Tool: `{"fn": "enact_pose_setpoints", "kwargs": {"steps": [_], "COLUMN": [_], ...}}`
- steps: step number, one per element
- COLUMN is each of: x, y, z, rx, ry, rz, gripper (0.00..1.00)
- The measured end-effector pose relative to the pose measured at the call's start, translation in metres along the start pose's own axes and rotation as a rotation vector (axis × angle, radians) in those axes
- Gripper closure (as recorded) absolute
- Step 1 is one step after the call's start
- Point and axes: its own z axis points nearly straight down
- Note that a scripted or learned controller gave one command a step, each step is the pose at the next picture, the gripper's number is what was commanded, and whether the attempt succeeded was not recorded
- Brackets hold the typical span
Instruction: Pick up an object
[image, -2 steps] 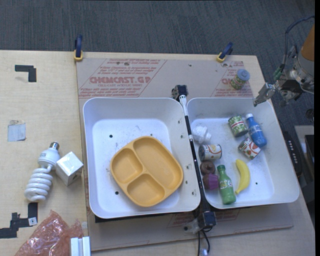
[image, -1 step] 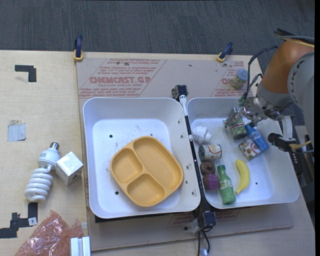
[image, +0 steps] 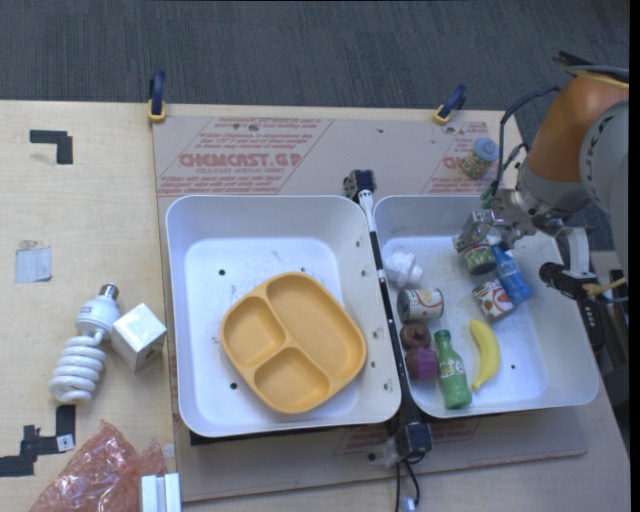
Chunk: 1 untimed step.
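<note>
The arm (image: 585, 130) reached in at the upper right, its gripper (image: 480, 240) low over a dark-lidded jar (image: 481, 258) in the right bin's (image: 520, 385) upper part; whether it was released or clenched could not be told. A clean pick likely needed centring on the jar, clear of the blue bottle (image: 512, 278) touching it. Left of centre, the moulded yellow tray (image: 292, 343) lay smooth and three-welled.

Legible text, as I read it from the feed: brown board (image: 250, 150) under the two bins carries red print, "CHEMCAST GP" in large letters just behind the left bin (image: 190, 300); the smaller lines beneath blur. Can labels I cannot read.
</note>
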Motion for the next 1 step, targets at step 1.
{"fn": "enact_pose_setpoints", "kwargs": {"steps": [1], "x": [0.0533], "y": [0.0], "z": [-0.1207], "rx": [0.001], "ry": [0.001], "rz": [-0.001], "gripper": [1.0]}}
